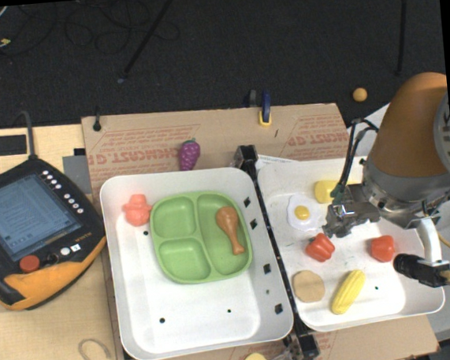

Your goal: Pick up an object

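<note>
Camera view: approach step. The gripper (338, 224) hangs low over the right bin (426, 300), just above and right of a red pepper-like toy (320, 247) (the likeliest target, judged by nearness); whether the fingers are open or shut cannot be told. Next comes a short descent onto the toy. The arm (412, 145) reaches in from the right, wrist bent downward.
</note>
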